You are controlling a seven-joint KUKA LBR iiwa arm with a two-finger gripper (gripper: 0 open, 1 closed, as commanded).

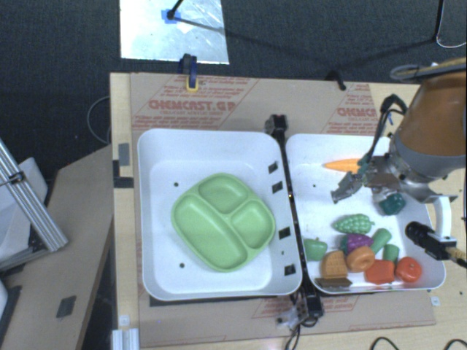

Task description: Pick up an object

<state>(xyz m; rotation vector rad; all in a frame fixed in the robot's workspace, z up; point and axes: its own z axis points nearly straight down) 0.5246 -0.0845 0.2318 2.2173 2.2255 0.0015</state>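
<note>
Toy food pieces lie in the right bin [306,168]. An orange carrot [340,165] rests near its far side. Along the front are a bumpy green piece [354,223], a purple piece [357,241], a green pepper [315,249], a tan bread piece [335,265], an orange fruit [361,258], a red block [379,271] and a red tomato [408,269]. My gripper [345,189] hangs over the middle of this bin, just in front of the carrot and behind the bumpy green piece. Nothing shows in its grasp. A dark teal piece [392,203] sits just right of it, under the wrist.
The left bin [157,159] holds a green divided plate [222,221]. A black divider with clips [281,188] runs between the bins. Small green pieces [385,243] lie among the food at the front right. The arm covers the right bin's far right corner.
</note>
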